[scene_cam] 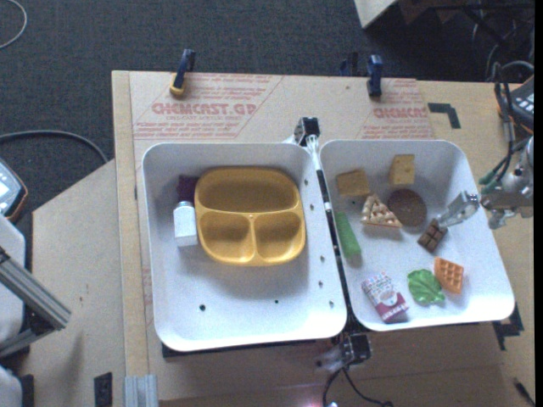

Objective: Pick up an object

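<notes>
- A dark carpeted floor [85, 24] lies around a plywood surface [127, 185], whose far strip is covered with brown paper printed in red letters [204, 107].
- Two clamps grip the far edge of the surface: one with a yellow tip [181, 75] toward the far left, one blue [374, 75] toward the far right.
- Two shallow white bins sit side by side on the surface, the left bin [161, 312] and the right bin [479, 227], touching along their inner walls.
- In the left bin a yellow divided tray [249, 215] lies in the middle, with a small white bottle [185, 224] just beside its left edge and a dark item behind the bottle, too hidden to name.
- In the right bin, near the far wall: a tan cracker-like square [353, 182] and a yellow cube [402, 170].
- In its middle: a toy pizza slice [380, 214] touching a brown round disc [407, 206].
- A green stick-shaped toy [347, 234] lies along the bin's left wall.
- Toward the near edge: a red and white packet [385, 298], a green leaf-shaped toy [424, 287] and an orange waffle [450, 275] touching the leaf.
- The end effector [454, 212] reaches in over the right wall of the right bin, slanting down toward a dark chocolate-like piece [431, 236]; its tip is just beside that piece.
- Whether it is open or closed cannot be told, and nothing is seen gripped in it.
</notes>
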Controlling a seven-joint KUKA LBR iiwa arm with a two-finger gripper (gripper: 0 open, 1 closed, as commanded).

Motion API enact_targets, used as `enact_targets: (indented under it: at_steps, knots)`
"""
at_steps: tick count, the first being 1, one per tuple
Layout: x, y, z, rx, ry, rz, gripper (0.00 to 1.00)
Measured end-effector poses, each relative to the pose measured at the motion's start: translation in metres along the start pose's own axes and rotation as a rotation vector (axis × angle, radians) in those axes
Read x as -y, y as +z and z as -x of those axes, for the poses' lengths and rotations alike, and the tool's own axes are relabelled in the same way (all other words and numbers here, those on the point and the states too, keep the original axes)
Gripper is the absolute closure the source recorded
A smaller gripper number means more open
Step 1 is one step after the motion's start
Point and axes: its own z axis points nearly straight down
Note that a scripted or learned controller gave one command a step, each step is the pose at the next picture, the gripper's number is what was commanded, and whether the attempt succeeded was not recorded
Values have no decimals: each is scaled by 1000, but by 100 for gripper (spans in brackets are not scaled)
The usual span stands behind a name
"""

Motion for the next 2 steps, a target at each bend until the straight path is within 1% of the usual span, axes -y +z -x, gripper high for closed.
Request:
enact_targets:
  at_steps: [1, 2]
  knots:
    - [-2, -5, 0, 3, -3, 11, 0]
    - [-11, 48, 5, 0, -2, 4, 0]
